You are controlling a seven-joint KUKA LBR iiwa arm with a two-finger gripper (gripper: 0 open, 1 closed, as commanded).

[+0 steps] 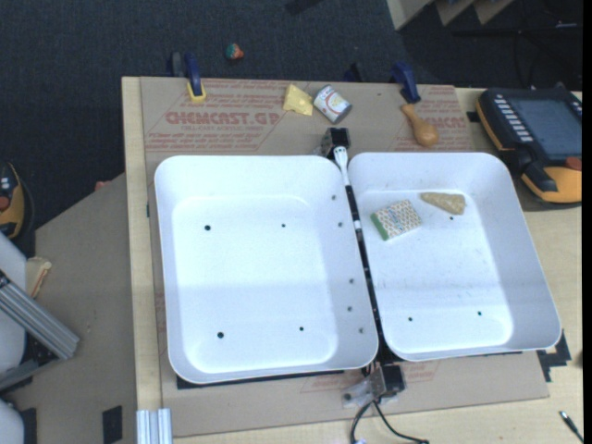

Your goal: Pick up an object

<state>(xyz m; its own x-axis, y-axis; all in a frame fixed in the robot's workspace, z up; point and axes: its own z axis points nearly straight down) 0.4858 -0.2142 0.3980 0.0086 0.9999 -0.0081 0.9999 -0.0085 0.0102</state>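
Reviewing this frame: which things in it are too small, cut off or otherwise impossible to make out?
- Small patterned object in the right bin: too small to identify.
- Tan piece beside it: too small to identify.
- Print on the little box behind the bins: too small to read.
- Handheld pendant: cut off by the camera view's right edge.

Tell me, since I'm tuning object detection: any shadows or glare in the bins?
Camera view: a soft shadow covers the upper half of the left bin; the right bin is evenly lit, without harsh glare; the patterned sponge looks slightly soft.
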